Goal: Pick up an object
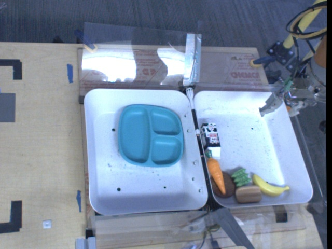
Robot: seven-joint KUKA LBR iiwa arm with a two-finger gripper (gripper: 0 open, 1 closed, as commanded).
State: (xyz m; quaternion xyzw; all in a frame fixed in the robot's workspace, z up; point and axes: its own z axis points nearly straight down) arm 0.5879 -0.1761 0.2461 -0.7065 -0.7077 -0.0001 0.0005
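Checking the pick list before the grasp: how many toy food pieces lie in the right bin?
4, clustered at its near edge: carrot, green vegetable, brown bread-like piece, banana. More may hide beneath them.

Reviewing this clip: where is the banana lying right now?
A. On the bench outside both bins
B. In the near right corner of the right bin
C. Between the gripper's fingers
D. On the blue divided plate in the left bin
B: the banana lies in the right bin, at its near right corner beside the other toy foods, well away from the gripper.
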